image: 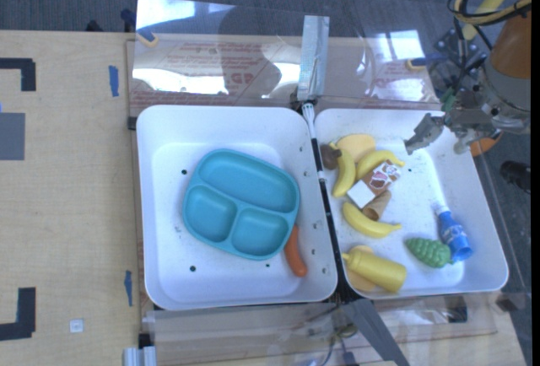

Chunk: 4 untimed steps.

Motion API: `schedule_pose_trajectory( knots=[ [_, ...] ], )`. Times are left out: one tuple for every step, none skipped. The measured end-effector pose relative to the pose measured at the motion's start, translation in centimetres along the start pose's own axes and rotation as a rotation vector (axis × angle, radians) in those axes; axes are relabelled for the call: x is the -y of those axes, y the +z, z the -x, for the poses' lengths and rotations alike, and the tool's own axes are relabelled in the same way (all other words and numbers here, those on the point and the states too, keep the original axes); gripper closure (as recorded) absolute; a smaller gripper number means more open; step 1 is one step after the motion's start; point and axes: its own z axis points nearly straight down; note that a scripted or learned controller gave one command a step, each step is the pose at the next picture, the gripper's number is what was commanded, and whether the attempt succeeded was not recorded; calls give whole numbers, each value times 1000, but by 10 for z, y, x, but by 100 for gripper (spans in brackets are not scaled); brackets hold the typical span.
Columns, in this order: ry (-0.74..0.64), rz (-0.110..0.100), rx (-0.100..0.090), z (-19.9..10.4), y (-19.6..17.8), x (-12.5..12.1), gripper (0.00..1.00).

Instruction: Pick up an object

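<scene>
My gripper (441,138) hangs over the far right part of the right bin (481,212), its two grey fingers spread open with nothing between them. In that bin, to the left of the gripper, lie a yellow banana (348,160), a second banana (369,223), and a cone-shaped toy with a red and white wrapper (380,187). Nearer the front sit a yellow bottle (376,269), a green knobbly toy (429,252) and a small blue bottle (453,234).
The left bin (160,187) holds a blue divided plate (240,202) and an orange carrot-like toy (294,255) by its right wall. A clear plastic sheet and a metal post (313,56) stand behind the bins. Cables loop at the upper right.
</scene>
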Motion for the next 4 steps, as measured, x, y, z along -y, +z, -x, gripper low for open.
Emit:
schedule_pose_trajectory(
  knots=[
    [-44,0,0,-14,114,-14,0],
    [-47,7,2,-24,143,-15,0],
    [-41,10,1,4,161,8,0],
    [37,12,2,-28,161,19,0]
  ],
)
